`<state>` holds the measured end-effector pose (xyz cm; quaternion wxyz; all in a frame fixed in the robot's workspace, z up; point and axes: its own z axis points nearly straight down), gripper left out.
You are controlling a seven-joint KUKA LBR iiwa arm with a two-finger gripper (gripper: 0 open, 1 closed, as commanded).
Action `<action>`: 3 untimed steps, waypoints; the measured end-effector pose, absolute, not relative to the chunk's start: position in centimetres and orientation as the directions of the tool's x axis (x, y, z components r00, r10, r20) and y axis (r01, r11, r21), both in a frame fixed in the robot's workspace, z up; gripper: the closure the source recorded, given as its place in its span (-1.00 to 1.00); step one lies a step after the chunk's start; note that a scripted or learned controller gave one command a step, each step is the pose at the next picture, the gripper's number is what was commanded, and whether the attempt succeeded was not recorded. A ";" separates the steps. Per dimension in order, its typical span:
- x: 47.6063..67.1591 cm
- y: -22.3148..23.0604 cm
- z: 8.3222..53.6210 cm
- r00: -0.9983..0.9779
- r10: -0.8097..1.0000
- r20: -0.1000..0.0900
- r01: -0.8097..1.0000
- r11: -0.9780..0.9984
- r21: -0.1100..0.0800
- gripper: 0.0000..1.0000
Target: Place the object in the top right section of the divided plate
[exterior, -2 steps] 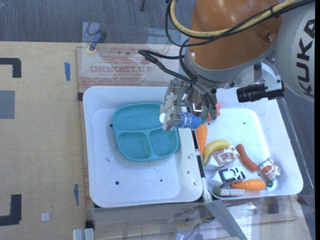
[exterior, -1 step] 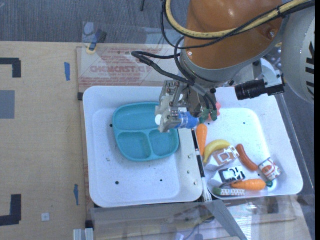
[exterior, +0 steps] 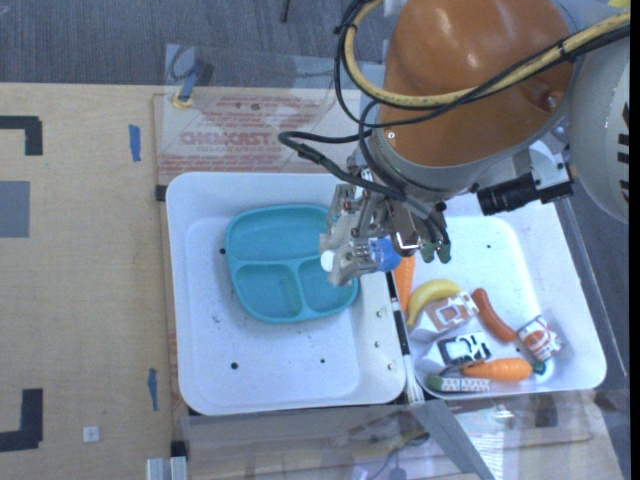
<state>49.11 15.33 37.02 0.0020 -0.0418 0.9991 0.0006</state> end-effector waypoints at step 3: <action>50.4 13.4 39.1 -0.969 -0.247 -0.009 -0.247 0.969 0.001 1.00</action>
